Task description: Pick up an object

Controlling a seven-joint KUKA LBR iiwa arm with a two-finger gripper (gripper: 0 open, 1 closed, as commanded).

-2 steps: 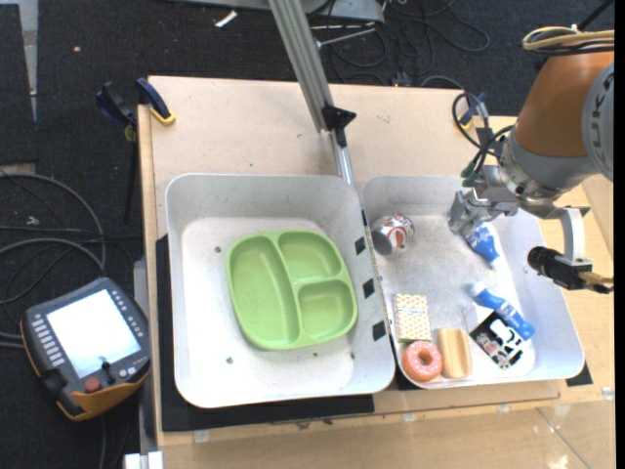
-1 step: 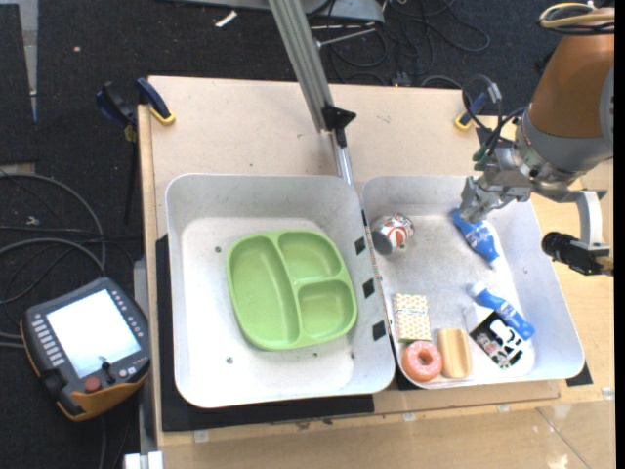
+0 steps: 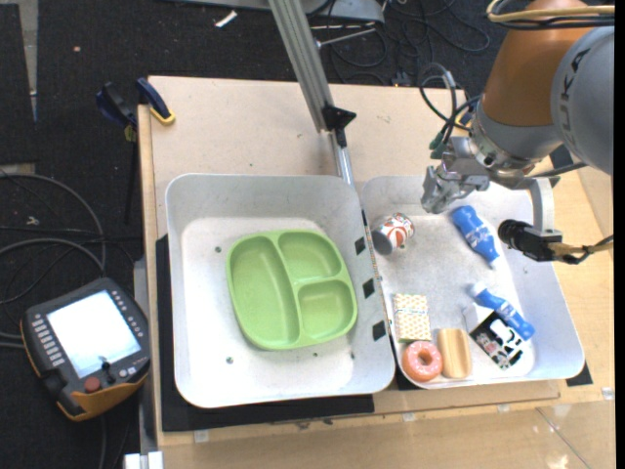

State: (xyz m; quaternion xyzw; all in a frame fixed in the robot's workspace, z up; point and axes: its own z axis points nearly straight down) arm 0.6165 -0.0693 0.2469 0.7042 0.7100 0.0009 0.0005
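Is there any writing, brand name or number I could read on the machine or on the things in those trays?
"KU", running sideways: the visible start of a name on the grey arm at the picture's right edge; the rest is cut off.
Black-and-white package in the right bin: printing too small to read.
Blue bottle: no legible label.
Handheld screen unit left of the bench: screen washed out, unreadable.
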